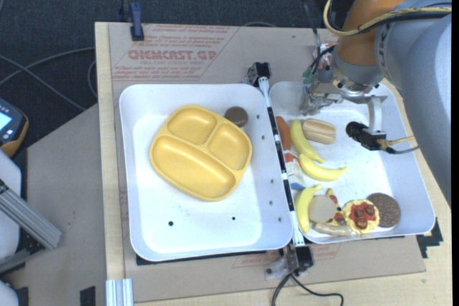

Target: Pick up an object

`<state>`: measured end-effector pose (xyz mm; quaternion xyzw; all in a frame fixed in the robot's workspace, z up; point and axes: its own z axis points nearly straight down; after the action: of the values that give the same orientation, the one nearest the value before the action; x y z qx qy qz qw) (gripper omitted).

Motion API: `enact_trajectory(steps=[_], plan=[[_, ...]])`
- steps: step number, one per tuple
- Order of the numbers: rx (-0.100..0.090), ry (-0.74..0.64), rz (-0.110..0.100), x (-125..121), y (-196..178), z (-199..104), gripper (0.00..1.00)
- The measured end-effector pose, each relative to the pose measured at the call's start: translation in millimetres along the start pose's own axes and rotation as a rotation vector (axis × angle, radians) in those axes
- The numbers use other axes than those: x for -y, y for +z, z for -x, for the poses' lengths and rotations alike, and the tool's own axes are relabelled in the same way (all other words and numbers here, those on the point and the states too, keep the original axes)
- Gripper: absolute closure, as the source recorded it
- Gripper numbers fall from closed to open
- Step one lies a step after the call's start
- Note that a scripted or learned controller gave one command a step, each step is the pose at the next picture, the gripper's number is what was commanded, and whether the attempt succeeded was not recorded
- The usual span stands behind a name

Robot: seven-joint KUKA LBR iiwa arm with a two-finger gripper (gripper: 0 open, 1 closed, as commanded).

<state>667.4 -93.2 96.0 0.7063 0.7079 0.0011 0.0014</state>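
Observation:
My gripper hangs over the back left corner of the right bin, just behind a tan bread roll. Nothing shows between it and the bin floor. An orange sausage lies along the bin's left wall. Beside it lie a yellow banana and a second banana. At the front of this bin are a third banana, a toast slice, a small pizza and a brown patty.
The left bin holds a yellow divided plate and a brown round disc by its back right corner. The grey arm with its orange band covers the back right of the bench.

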Motion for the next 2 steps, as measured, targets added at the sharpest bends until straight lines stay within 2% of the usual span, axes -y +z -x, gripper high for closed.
enact_trajectory(steps=[1,2], plan=[[-0.004,-0.002,-0.005,80.8,-94.1,-55.1,1.00],[-0.001,0.002,-0.005,78.3,-89.0,-51.6,0.00]])
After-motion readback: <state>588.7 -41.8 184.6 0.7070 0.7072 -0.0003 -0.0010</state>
